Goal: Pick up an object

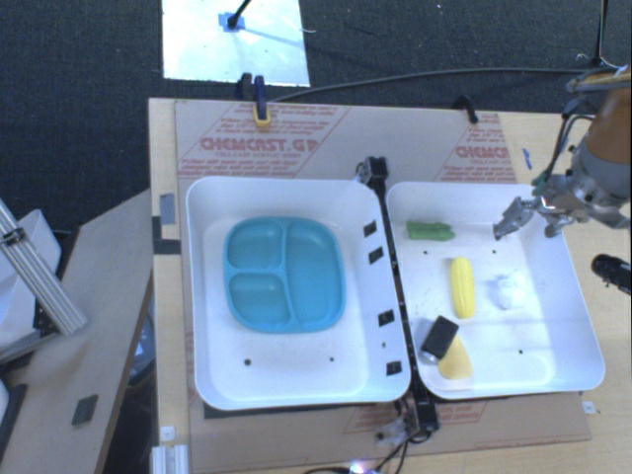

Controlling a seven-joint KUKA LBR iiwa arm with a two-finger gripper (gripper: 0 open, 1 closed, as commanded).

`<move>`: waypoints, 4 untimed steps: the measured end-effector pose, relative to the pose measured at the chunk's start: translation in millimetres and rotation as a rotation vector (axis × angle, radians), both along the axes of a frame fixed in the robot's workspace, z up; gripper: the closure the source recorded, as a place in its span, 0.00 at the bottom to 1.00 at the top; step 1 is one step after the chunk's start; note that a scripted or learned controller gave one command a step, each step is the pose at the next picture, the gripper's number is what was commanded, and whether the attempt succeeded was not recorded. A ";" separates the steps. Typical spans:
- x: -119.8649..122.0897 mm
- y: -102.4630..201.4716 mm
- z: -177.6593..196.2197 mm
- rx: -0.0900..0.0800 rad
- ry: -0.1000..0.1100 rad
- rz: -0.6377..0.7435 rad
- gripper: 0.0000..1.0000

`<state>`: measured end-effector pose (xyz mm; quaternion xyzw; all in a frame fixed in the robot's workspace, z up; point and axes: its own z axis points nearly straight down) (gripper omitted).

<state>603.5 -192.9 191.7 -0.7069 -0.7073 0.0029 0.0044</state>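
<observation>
Objects in the right bin (583,358) — five, one of each kind — lie below the open, empty gripper (531,217).

Dark carpet floor (79,87) fills upper left & top of frame. White sheet (197,28) lies on it at top. Tan wood table (326,117) w/ clear protective film, red lettering. Lower side table (99,304) at lower left, w/ aluminium rail (39,275).
</observation>
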 end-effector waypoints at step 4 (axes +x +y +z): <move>7.0 2.2 -93.3 -0.004 -0.016 0.002 1.00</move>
